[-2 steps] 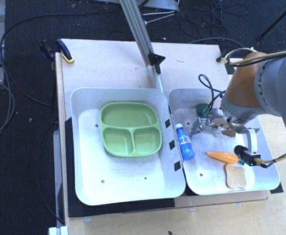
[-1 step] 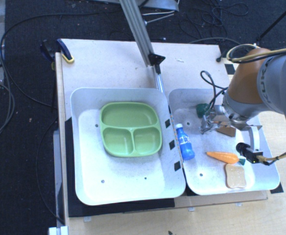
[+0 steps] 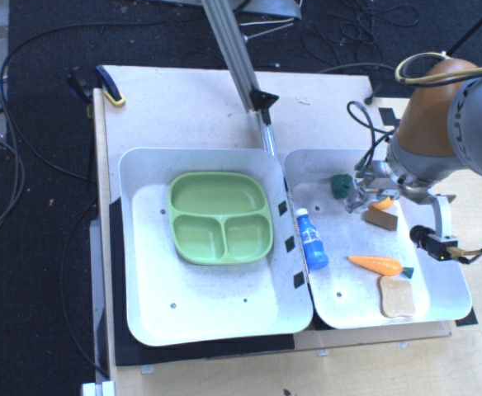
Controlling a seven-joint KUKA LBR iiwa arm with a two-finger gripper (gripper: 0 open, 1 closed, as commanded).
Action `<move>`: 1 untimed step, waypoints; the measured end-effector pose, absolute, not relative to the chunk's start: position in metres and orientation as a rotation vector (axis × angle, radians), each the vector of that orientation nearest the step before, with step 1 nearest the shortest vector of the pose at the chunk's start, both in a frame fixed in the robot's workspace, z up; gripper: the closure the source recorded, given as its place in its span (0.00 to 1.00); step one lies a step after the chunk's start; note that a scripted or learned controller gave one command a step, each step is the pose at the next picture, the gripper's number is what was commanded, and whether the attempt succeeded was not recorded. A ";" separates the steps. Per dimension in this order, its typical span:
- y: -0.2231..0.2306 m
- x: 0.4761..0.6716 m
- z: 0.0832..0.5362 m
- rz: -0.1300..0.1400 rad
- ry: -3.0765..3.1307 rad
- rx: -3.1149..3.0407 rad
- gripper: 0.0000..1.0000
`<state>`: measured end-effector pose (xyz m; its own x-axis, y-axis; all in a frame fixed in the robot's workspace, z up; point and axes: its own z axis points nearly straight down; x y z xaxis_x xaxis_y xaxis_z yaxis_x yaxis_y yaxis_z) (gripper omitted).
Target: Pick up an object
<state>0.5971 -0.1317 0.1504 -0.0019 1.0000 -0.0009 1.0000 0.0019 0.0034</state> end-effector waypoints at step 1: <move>-0.126 0.607 0.208 0.005 2.222 2.213 1.00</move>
